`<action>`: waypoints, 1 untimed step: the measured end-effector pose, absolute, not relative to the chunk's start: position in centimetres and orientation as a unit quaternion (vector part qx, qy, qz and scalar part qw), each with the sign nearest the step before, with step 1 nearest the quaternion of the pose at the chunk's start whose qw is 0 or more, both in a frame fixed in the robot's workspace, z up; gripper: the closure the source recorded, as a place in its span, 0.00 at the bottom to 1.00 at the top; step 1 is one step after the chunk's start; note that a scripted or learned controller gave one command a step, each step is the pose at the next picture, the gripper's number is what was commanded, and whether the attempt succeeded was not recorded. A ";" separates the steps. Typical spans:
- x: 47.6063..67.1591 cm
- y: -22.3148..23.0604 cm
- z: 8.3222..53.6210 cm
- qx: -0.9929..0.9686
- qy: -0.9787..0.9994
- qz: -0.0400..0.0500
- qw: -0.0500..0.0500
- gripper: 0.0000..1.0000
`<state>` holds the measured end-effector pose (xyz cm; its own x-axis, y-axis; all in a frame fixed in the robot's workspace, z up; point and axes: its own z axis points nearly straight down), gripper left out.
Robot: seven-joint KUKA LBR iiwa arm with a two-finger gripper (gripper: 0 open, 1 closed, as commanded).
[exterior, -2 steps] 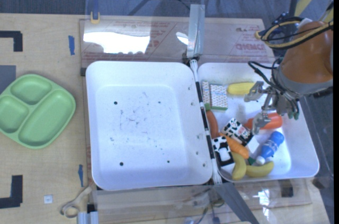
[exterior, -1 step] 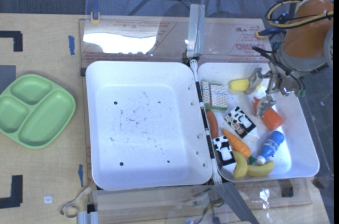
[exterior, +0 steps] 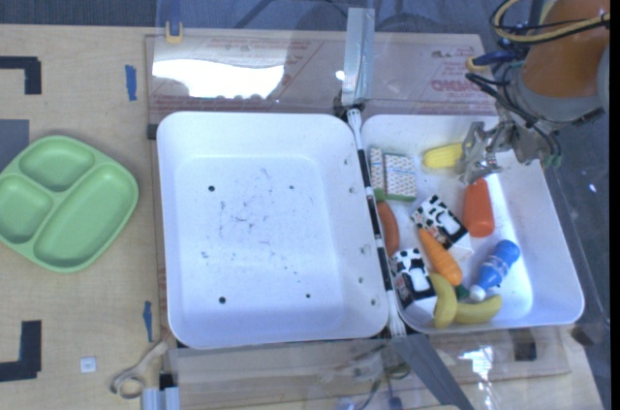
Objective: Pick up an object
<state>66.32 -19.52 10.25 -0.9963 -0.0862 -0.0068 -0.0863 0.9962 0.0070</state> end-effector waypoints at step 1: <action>66.9 -21.5 18.2 -0.027 1.000 0.000 0.005 1.00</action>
